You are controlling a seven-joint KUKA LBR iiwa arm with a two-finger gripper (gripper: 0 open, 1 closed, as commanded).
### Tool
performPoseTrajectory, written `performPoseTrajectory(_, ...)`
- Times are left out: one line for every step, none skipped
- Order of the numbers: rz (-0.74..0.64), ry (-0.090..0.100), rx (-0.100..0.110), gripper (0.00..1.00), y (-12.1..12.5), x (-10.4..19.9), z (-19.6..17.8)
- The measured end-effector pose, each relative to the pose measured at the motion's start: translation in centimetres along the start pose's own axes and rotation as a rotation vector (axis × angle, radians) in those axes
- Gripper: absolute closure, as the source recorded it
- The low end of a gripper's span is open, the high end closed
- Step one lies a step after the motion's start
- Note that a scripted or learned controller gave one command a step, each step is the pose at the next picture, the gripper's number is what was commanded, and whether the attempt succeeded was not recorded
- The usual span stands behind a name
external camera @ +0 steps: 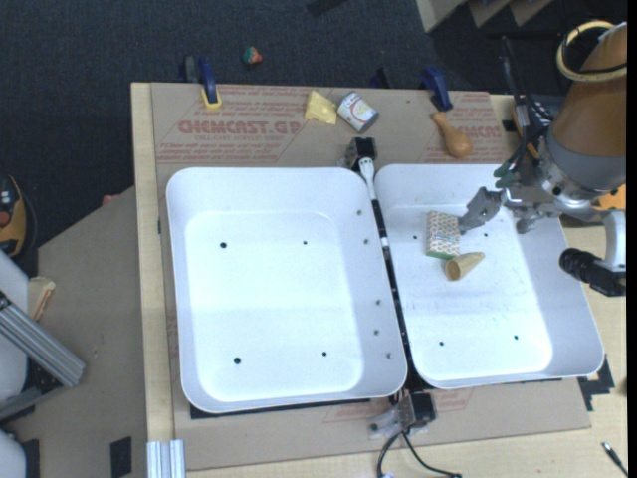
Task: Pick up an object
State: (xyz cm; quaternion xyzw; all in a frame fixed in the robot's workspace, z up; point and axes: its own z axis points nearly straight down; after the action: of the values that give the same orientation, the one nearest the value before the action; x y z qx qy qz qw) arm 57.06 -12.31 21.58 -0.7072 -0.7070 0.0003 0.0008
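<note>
In the right bin (528,317) lie a small patterned green and white block (442,233) and a tan cone-shaped piece (463,264) just below it. My gripper (503,210) hangs over the upper part of that bin, to the right of the block and a little above it. One grey finger (481,210) points left toward the block, the other finger (525,217) points down, and they stand spread apart with nothing between them. The orange band and grey wrist (587,127) rise at the right edge.
The left bin (199,267) sits beside the right one. On the cardboard behind the bins lie a yellow piece (320,109), a small white box (357,112), a tan wooden piece (453,135) and blue clamps (208,78). A black part (589,270) sticks in over the right bin's edge.
</note>
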Motion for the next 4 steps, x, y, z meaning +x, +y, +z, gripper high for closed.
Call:
performPoseTrajectory(-0.003, 0.002, 0.003, 0.0, 3.7, 1.1, 12.5)
performPoseTrajectory(-0.003, -0.003, -0.008, 0.0, 9.4, 0.0, 13.1)
performPoseTrajectory(0.001, 0.002, 0.006, 0.0, 3.1, 2.4, 13.1)
performPoseTrajectory(-0.002, -0.003, -0.007, 0.0, 7.5, 0.8, 13.0)
